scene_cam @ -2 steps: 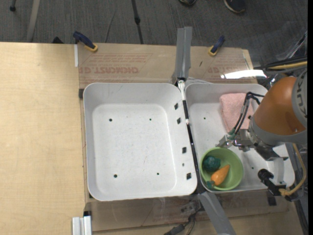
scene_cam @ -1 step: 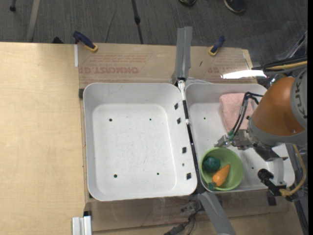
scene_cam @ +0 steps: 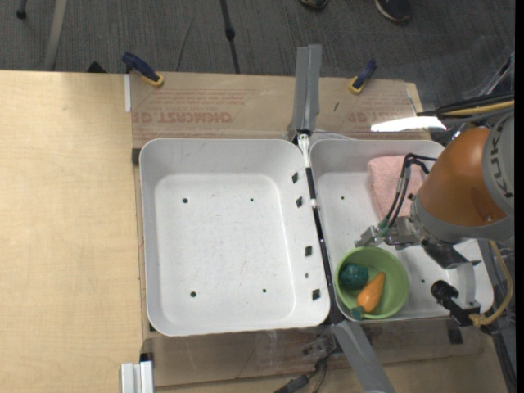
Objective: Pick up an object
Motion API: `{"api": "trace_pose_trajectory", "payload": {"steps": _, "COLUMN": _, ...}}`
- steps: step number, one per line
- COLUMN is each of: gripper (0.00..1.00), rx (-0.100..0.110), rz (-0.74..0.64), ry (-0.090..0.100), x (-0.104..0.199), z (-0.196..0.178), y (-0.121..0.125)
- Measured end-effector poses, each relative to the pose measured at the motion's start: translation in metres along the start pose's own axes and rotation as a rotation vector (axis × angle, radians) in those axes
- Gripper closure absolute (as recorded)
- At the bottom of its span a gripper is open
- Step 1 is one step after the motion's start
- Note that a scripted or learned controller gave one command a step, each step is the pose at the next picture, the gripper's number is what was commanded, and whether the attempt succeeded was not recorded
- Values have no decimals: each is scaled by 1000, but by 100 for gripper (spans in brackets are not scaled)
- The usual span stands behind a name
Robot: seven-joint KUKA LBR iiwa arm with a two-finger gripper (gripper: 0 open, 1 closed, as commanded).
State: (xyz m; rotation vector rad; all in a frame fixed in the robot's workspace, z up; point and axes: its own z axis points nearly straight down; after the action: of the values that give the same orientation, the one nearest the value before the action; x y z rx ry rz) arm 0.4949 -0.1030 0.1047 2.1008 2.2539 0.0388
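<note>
Gripper (scene_cam: 370, 237) hangs just above green bowl (scene_cam: 399, 295) in right bin (scene_cam: 344, 178); its spread we cannot tell. We'd descend centred over orange carrot (scene_cam: 371, 291), clear of rim.

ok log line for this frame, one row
arm: over right bin | gripper: at green bowl rim | bowl: carrot, teal ball | pink cloth: behind

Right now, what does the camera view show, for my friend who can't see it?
A grey robot arm with an orange band reaches over the right white bin, above a green bowl holding an orange carrot toy and a teal ball, near a pink cloth.
</note>
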Motion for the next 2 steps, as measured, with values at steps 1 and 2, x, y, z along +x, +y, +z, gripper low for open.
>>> {"api": "trace_pose_trajectory", "payload": {"steps": 1, "gripper": 0, "rx": 7, "rz": 105, "ry": 6, "x": 2, "z": 1, "y": -2}}
{"api": "trace_pose_trajectory", "payload": {"steps": 2, "gripper": 0, "rx": 65, "rz": 130, "ry": 21, "x": -5, "z": 18, "y": 60}}
